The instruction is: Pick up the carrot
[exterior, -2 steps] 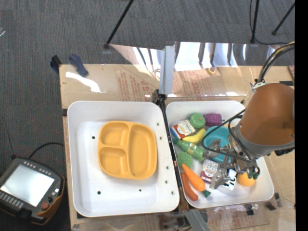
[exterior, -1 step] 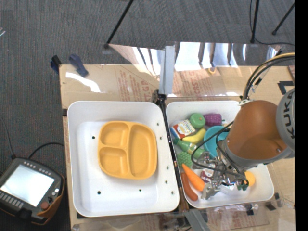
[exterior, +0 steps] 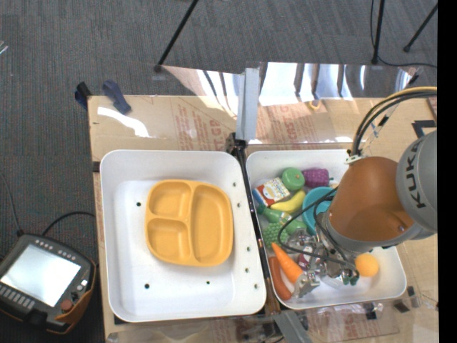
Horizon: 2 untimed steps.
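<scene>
Here the carrot [exterior: 287,261] lay in the right bin [exterior: 391,286], slanting along that bin's near left part, its orange body bare and unheld, with a second reddish-orange piece [exterior: 278,280] just beside it against the left wall. We saw the hand [exterior: 314,274] low in the same bin, just to the carrot's right, its metal parts close to the carrot but with nothing between them; whether its two sides stood apart or together we could not tell, since the orange band [exterior: 365,204] and the wrist above hid much of it. Beyond the carrot sat the other toys: a green studded piece [exterior: 272,229], a banana [exterior: 289,203], a small printed packet [exterior: 270,189], a green round fruit [exterior: 291,178], purple grapes [exterior: 316,176], a teal cup [exterior: 315,206] partly under the arm, and an orange ball [exterior: 366,264] on the far side of the hand. The left bin [exterior: 121,177] held a yellow divided plate [exterior: 190,221], and both bins rested on the bench [exterior: 164,120]. We judged the step in hand to be the approach, the grasp not yet made. The next move, as we read it, called for shifting the hand leftward over the carrot's middle, turning it across the carrot's slant, and closing without catching the reddish piece.
</scene>
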{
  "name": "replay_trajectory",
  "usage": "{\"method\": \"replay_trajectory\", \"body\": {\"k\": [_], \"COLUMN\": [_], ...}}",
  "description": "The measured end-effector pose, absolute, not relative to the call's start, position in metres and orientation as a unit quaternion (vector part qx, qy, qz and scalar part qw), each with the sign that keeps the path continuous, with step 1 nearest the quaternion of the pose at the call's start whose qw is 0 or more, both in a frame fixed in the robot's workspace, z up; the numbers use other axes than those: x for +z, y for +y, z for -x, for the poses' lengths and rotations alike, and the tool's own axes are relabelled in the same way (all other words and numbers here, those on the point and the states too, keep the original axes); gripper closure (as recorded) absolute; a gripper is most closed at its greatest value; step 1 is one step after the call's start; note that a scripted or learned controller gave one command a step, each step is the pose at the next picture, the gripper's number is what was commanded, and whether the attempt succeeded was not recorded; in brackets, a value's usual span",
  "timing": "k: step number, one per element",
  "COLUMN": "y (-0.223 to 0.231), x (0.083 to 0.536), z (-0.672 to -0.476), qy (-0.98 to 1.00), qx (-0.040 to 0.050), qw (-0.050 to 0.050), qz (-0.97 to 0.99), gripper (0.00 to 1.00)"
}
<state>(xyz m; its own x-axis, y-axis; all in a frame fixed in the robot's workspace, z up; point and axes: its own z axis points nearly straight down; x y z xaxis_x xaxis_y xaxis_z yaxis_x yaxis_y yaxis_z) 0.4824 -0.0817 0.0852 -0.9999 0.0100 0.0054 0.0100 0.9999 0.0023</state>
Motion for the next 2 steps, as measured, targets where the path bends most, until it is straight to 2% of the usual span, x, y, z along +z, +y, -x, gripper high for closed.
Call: {"method": "replay_trajectory", "body": {"k": [1,2], "y": [-0.0793,-0.0773], "x": [0.0867,0.096], "z": [-0.4759,-0.4766], "qy": [-0.995,-0.995], "qx": [-0.0008,-0.0015], "qw": [0.001,0.001], "qz": [-0.097,-0.1], "gripper": [0.0,1.0]}}
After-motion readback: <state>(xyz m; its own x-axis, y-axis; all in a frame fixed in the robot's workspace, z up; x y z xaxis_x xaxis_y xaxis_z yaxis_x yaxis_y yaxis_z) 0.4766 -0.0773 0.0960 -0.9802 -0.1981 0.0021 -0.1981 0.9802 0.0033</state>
